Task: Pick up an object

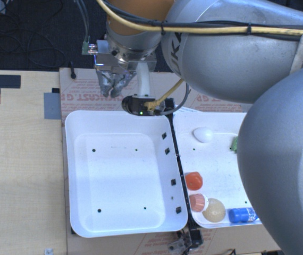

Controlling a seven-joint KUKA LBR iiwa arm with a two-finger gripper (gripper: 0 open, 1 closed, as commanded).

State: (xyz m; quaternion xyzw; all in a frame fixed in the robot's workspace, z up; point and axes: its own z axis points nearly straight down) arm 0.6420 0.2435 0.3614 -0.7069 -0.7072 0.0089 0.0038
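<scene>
Objects lay in the right-hand bin (215,161): a white ball (203,135) upper centre, an orange ball (194,181), a pink one (197,202), a tan one (214,211) and a blue piece (241,214) lower down. The gripper (114,85) hung at upper centre above the left bin (72,158), holding nothing visible; its opening I couldn't tell. It would do best to centre over one separate object.

A: Bins? 
B: Two on the surface (18,158), left bin (77,142) touching right bin (220,122). 
A: Contents? 
B: Right bin: egg (203,135) at the back, ball (194,181) midway, cup (197,202), round lump (214,210) and can (242,214) in a row at the front. 
A: Tool? 
B: The tool (115,86) hangs behind the left bin's back edge.
</scene>
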